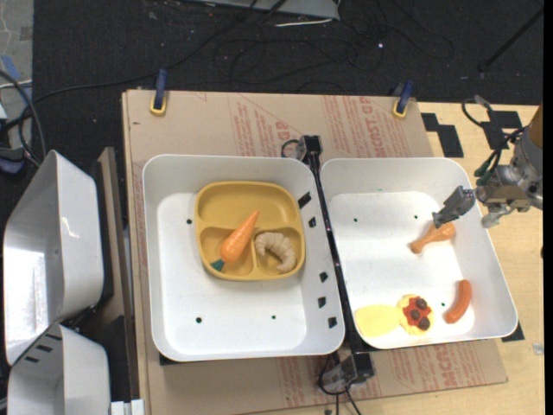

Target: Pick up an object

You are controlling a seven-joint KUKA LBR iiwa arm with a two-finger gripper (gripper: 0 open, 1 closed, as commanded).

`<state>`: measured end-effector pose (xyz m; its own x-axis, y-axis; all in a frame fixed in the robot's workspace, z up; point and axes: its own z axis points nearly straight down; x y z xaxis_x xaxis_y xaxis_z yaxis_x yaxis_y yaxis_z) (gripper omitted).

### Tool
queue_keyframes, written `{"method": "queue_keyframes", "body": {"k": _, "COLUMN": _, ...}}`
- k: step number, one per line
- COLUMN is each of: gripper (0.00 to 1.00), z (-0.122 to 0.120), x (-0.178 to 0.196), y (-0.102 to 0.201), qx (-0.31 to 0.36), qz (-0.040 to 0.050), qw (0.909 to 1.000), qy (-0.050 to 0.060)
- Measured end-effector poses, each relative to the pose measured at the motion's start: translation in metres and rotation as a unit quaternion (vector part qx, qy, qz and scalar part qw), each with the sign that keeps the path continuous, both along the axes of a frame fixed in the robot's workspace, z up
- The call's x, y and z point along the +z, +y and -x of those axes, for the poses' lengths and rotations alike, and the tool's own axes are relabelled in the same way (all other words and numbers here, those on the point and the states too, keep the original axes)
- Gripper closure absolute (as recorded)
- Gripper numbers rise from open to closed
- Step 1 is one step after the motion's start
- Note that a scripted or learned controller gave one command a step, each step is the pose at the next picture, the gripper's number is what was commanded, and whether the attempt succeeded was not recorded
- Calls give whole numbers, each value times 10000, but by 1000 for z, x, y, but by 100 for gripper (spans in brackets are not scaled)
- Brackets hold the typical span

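Here, the arm's jaws hang low over the right bin, just beside a small orange toy on the bin floor. I cannot tell if they are wide or narrow. Nearby lie a sausage and a yellow piece. The left bin holds a yellow plate with a carrot.

Arm: cut off by frame's right edge.
Gripper: finger gap too small to tell.
Grey box: cut by left edge.
Red-topped item: kind unclear.
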<state>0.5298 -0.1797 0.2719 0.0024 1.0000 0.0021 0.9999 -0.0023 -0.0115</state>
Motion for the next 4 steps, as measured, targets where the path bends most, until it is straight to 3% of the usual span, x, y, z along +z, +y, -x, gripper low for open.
{"method": "queue_keyframes", "body": {"k": 1, "gripper": 0, "z": -2, "x": 6, "y": 0, "qx": 15, "qz": 14, "qw": 10000, "qy": -57}}
{"method": "queue_keyframes", "body": {"k": 4, "gripper": 0, "z": 8, "x": -143, "y": -3, "qx": 2, "qz": 7, "qw": 10000, "qy": -35}}
